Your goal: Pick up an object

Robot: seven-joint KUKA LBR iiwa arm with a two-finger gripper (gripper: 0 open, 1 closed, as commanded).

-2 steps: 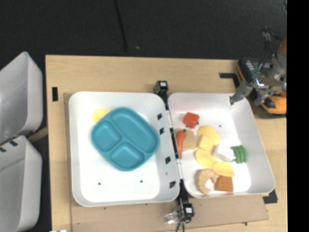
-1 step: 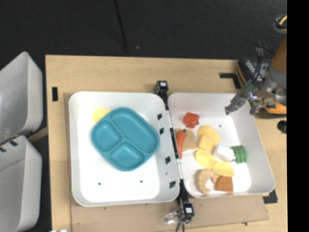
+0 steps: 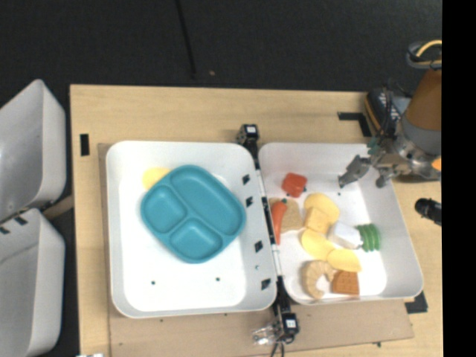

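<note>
The gripper hangs over the right bin's far right corner, fingers spread wide and holding nothing. This looks like the approach step, with no object chosen yet. Toy foods crowd that bin's middle: a red block nearest the gripper, yellow pieces beyond. Next, it likely must shift toward one piece, descend, and close.

Grey arm, orange band above wrist, dark metal pincer with seemingly 2 thin fingers.
</note>
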